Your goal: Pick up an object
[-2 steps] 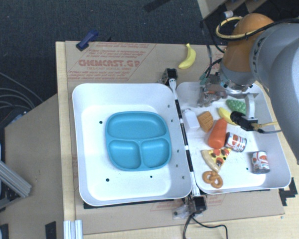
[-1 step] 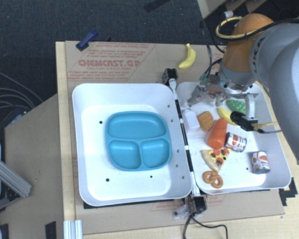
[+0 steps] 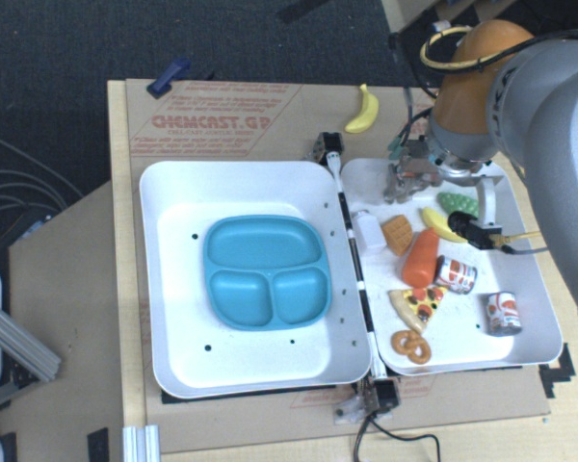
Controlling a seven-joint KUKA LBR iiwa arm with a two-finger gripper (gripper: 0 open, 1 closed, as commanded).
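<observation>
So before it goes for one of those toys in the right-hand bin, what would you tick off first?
1. Toys present in the right bin: ok, carrot, pretzel, pizza slice and two cans lie there.
2. Gripper over that bin: ok, at its far end.
3. Fingers open: cannot tell.
4. Gripper free of any toy: cannot tell.
5. Target standing apart: not ok for the carrot, which touches a can; ok for the pretzel.
6. Blue tray out of the way: ok, in the left bin.
</observation>
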